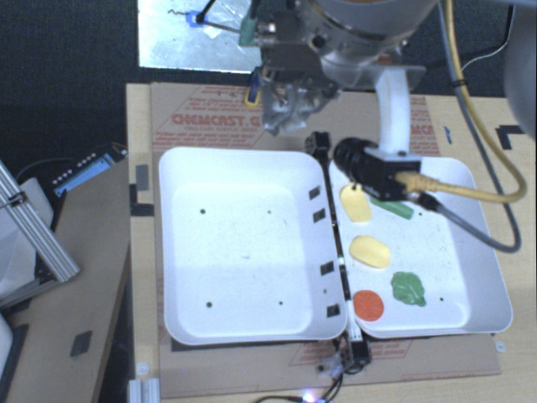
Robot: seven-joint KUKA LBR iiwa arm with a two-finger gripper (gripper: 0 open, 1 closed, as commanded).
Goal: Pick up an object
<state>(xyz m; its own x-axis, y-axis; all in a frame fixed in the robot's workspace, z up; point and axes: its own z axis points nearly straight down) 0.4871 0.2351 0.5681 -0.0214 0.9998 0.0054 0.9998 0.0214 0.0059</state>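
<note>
Table carries a brown cardboard sheet with red print; two white bins sit on it, side by side. The left bin and right bin touch along a seam with black clips.

Arm enters from the far right. End effector hangs over the cardboard just beyond the left bin's far rim, well apart from all pieces. It is blurred, so I cannot tell if it is spread or closed.

All candidates lie in the right bin's left half, none touching:
- yellow oval lump, mid bin
- pale yellow piece, far end by the seam
- crumpled green piece, near right
- orange-red disc, nearest
- thin green strip, just right of the pale piece
</note>
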